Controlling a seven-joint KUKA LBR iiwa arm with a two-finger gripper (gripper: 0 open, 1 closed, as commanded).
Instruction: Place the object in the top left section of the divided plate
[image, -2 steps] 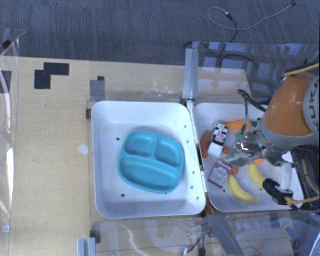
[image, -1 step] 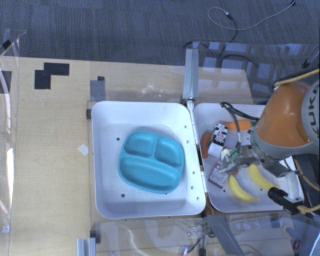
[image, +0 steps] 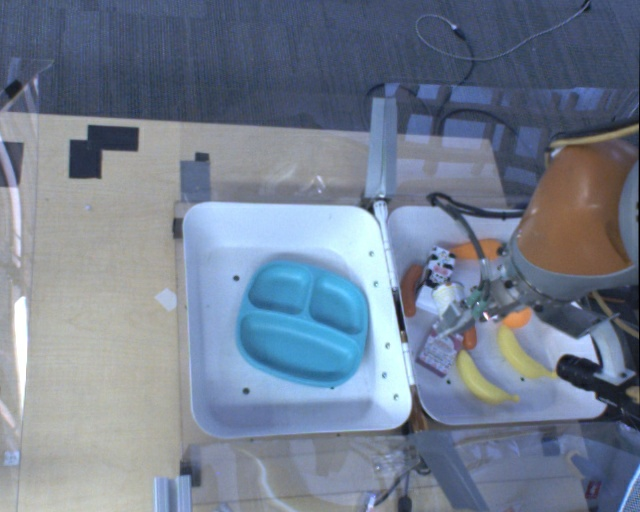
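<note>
A blue divided plate (image: 302, 323) lies in the left white bin (image: 210, 400), with two small sections at its far side and one long section at the near side. My gripper (image: 463, 312) hangs low over the right bin (image: 560, 405), among the toy foods. Right under and around it are a small pink packet (image: 437, 353), a black-and-white cow-print carton (image: 438, 268) and a pale item (image: 443, 297). The arm's orange band (image: 580, 215) covers the bin's far right part.
Two yellow bananas (image: 483, 380) (image: 520, 355) lie near the right bin's front. An orange-red sausage shape (image: 409, 289) rests by the divider between the bins. An orange piece (image: 474, 251) sits at the back. Cables run along the right edge.
</note>
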